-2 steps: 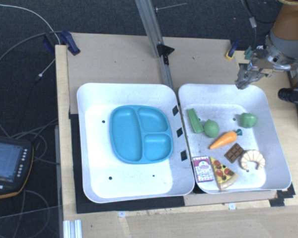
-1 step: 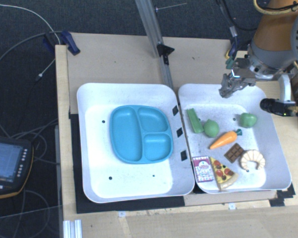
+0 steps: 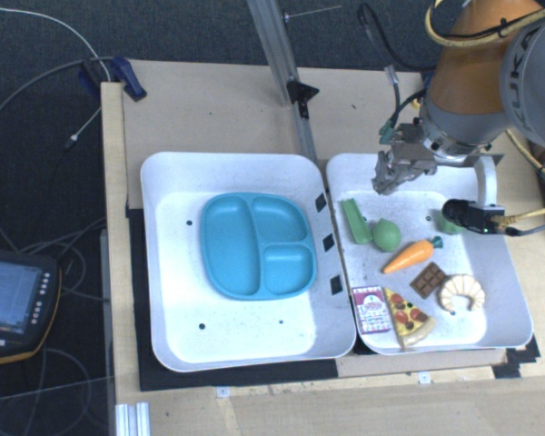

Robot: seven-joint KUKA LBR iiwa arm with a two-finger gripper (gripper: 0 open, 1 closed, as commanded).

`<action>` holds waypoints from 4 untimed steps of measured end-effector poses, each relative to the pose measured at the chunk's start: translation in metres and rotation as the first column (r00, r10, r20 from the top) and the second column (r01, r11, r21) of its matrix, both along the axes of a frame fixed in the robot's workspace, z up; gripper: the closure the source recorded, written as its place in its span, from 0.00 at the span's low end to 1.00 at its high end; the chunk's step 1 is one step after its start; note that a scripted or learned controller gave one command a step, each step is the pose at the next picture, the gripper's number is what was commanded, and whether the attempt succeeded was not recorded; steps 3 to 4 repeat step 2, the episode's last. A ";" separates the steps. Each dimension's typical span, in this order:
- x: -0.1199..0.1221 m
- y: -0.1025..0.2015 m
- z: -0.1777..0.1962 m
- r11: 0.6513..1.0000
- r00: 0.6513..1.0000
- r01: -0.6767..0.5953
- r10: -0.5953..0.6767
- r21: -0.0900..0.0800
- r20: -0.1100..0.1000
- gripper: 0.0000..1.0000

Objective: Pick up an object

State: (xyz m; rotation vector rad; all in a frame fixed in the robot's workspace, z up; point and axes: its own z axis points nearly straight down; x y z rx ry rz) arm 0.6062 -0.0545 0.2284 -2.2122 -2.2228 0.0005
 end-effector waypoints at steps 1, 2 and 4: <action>-0.024 0.051 -0.007 1.000 1.000 -0.001 0.001 0.000 -0.001 1.00; -0.046 0.102 0.006 1.000 1.000 -0.001 0.001 0.000 0.001 1.00; -0.046 0.102 0.006 1.000 1.000 -0.001 0.001 0.000 0.001 1.00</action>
